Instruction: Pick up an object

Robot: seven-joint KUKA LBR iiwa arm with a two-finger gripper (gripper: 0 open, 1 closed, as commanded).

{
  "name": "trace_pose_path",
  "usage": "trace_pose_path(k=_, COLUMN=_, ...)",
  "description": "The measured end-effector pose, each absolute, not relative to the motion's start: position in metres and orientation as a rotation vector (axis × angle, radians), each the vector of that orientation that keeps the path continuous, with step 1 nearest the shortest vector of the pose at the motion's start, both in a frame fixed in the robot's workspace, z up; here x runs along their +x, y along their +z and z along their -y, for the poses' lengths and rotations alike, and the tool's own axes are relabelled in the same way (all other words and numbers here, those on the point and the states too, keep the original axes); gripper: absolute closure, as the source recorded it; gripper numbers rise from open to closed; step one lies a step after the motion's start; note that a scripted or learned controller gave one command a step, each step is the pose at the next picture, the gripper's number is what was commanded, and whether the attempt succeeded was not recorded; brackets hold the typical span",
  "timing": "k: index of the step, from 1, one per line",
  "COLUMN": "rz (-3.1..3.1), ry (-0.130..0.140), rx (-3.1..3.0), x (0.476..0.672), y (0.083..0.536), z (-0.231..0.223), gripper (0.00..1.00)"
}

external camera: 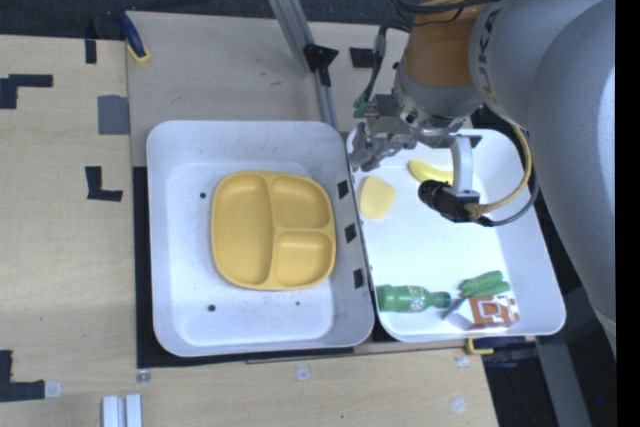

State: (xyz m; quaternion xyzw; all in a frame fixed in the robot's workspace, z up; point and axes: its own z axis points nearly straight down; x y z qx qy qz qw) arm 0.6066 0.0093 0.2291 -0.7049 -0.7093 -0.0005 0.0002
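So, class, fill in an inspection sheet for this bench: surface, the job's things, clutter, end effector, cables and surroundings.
Surface: wooden bench with black tape marks, bearing left bin and right bin.
Job's things: yellow tray in left bin; pale yellow piece, banana, green bottle, green item and orange-white packet in right bin.
Clutter: nothing seen.
End effector: end effector over the right bin's far left corner, beside the pale yellow piece.
Cables: black and yellow cable looping from the wrist.
Surroundings: metal pole, dark floor.
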Motion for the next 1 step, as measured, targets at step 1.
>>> trace_pose_path(k=1, rz=2.227, ry=0.002, rx=-2.215, x=0.6176, y=0.2186, z=-0.0584, gripper=1.00)
